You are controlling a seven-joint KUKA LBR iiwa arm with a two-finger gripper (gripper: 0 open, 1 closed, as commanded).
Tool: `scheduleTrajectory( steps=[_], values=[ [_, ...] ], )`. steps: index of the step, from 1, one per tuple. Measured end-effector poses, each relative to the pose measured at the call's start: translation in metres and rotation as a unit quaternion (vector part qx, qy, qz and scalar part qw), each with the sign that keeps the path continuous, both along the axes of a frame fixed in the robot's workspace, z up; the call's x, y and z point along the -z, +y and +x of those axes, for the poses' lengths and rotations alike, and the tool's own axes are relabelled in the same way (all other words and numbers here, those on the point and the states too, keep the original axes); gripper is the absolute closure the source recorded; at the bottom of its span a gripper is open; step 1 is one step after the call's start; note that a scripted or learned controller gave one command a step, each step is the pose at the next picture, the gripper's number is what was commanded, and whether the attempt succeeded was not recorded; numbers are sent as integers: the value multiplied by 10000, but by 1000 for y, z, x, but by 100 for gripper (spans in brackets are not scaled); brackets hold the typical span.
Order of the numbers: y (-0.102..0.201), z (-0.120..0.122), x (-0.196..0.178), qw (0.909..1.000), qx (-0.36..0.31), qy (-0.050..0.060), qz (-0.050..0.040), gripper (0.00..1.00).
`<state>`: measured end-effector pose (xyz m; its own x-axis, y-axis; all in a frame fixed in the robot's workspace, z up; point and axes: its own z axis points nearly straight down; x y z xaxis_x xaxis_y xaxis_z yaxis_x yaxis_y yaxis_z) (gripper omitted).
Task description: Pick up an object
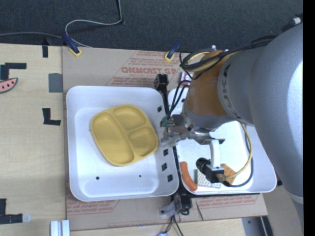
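A yellow divided plate (124, 133) lies in the left white bin (83, 181), toward its right side. In the right white bin (261, 176), a small orange-red sausage-shaped thing (188, 176) lies near the front left corner. Beside it are a small green piece (202, 180) and an orange piece (228, 172), both partly hidden by the robot's hardware. My gripper (171, 130) hangs low over the wall between the two bins, just right of the plate's edge. The grey arm and its orange band cover most of the right bin.
The bins sit on a cardboard sheet (142, 70) held by yellow clips. Black clamps run along the shared wall between the bins. A black cable crosses the dark floor behind the bench. The left bin's front half is bare white floor.
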<state>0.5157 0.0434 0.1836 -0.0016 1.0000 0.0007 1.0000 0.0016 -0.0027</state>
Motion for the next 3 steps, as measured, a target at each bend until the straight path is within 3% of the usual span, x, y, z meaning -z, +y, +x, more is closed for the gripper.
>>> scheduleTrajectory(
  steps=[1,2,3],
  values=[
    [0,0,0,10000,-2,0,-3,0],
    [0,0,-9,10000,-9,10,-1,100],
    [0,0,-9,10000,-8,10,-4,0]
  ],
)
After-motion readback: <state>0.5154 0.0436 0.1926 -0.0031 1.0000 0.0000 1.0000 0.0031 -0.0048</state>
